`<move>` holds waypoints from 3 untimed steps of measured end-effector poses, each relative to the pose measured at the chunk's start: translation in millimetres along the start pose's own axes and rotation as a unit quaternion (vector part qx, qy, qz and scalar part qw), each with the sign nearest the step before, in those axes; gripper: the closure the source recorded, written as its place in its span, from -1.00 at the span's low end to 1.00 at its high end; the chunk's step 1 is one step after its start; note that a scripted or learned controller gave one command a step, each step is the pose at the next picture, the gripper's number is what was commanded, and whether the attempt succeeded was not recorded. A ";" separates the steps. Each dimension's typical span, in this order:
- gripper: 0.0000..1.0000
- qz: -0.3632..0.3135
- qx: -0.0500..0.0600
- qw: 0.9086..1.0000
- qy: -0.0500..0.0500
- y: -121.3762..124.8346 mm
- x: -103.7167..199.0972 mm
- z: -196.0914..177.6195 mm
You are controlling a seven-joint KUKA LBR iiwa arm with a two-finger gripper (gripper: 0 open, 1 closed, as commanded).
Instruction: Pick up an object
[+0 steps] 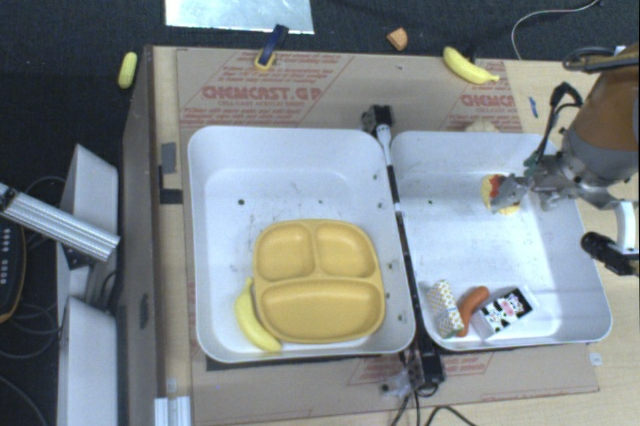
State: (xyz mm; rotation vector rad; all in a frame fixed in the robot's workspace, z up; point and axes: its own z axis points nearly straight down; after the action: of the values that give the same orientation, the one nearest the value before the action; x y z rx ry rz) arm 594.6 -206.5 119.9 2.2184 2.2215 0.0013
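Note:
My gripper [518,187] hangs low over the back of the right bin [560,259], reaching in from the right below the orange-banded wrist. A small red and yellow toy [492,191] lies right at its tip on the left; whether the two touch is unclear. At the front of the same bin lie a patterned block [444,307], an orange sausage-shaped toy [472,299] and a black-and-white box [505,307]. In the left bin [215,214] sits a yellow divided plate [318,279], with a yellow banana [254,319] tucked against its left front edge.
On the bench behind the bins are a banana [468,66], a small orange piece [398,38] and a blue and yellow clamp [270,44]. A yellow item [127,69] lies off the bench's left corner. A black divider [392,204] separates the bins.

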 end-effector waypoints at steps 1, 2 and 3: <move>-1.00 -0.001 0.000 1.000 0.000 28.3 0.5 4.7; -1.00 -0.001 0.000 1.000 0.000 34.8 0.5 22.9; 1.00 -0.003 -0.003 1.000 -0.001 36.5 0.3 10.9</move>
State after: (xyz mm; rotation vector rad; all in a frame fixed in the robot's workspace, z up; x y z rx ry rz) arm 631.1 -206.1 109.1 2.2093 2.2236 0.0065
